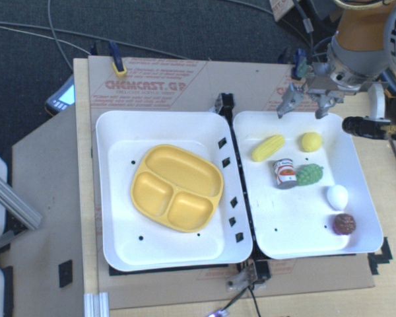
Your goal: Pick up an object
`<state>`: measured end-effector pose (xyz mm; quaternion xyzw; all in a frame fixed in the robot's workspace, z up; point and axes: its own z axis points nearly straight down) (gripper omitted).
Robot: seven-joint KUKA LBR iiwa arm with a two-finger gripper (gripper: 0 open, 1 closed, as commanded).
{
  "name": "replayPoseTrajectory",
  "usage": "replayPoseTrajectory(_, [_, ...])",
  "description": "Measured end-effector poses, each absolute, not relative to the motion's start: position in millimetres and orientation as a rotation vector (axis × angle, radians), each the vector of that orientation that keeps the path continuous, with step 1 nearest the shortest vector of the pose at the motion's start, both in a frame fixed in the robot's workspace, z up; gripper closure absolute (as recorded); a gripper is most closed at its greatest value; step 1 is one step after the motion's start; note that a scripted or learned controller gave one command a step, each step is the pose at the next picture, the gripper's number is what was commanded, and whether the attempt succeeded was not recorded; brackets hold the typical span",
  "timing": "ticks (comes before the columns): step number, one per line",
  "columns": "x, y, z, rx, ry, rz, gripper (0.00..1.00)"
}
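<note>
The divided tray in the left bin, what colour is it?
Yellow; the divided tray shows plainly in the camera view.

1. We record two white bins: the left bin (112,177) and the right bin (363,177).
2. We list a yellow divided tray (177,187).
3. We note a yellow corn cob (268,148) and a yellow lemon (310,141).
4. We log a can (284,174), silver with a red and white label.
5. We enter green grapes (309,174), a white egg (336,196) and a dark red-brown ball (344,224).
6. We record a grey arm (363,18) with an orange band.
</note>
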<state>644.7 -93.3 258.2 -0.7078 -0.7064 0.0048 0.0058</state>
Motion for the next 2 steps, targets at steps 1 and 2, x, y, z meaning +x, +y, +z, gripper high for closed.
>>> replayPoseTrajectory(1, [646.6,-93,267,-2.221,-2.221,0.001,0.0])
replayPoseTrajectory(2, [644.5,-86,222,-2.217,-2.219,0.005,0.0])
